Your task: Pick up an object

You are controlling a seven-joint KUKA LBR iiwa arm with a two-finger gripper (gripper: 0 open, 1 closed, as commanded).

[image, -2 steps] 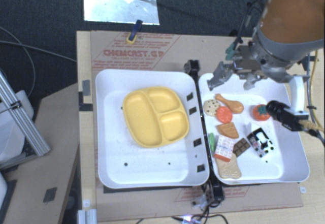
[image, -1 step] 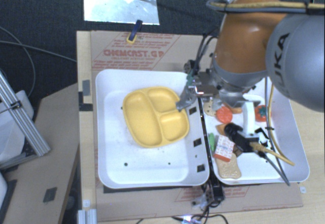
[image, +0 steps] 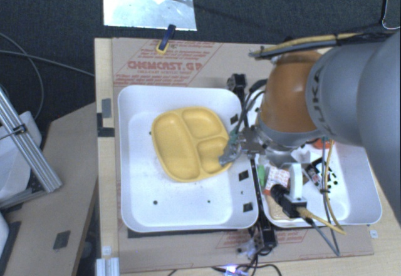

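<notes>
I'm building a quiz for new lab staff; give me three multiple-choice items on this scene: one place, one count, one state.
1. Where does the yellow divided plastic plate lie?
A. left white bin
B. right white bin
C. cardboard sheet

2. How many compartments does the plate have?
A. one
B. three
C. six

3. How does the plate sit?
A. flat, open side up
B. upside down
C. standing on edge

Key: 1 A, it rests on the floor of the left white bin. 2 B, ridges split it into three. 3 A, its hollows face the camera.
</notes>
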